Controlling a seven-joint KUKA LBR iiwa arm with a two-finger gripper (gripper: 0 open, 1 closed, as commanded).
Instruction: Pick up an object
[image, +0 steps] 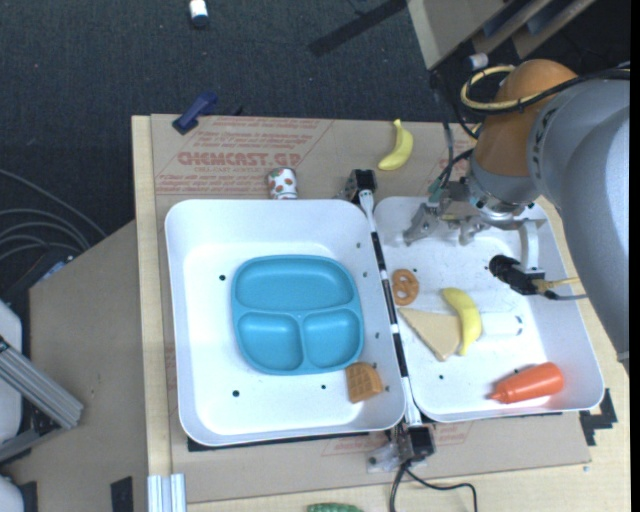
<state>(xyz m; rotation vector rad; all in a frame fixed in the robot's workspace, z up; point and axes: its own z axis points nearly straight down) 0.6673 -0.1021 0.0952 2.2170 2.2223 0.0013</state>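
My gripper hangs over the far left part of the right bin, its two grey fingers spread open with nothing between them. Below it in that bin lie a small pretzel, a yellow banana resting against a pale cheese wedge, and an orange carrot near the front right corner. The pretzel is the closest of these to the fingers, a short way nearer the camera.
The left bin holds a blue divided plate and a brown waffle piece. Behind the bins on the bench lie a second banana, a small spotted toy and a blue object. A black fitting juts beside the arm.
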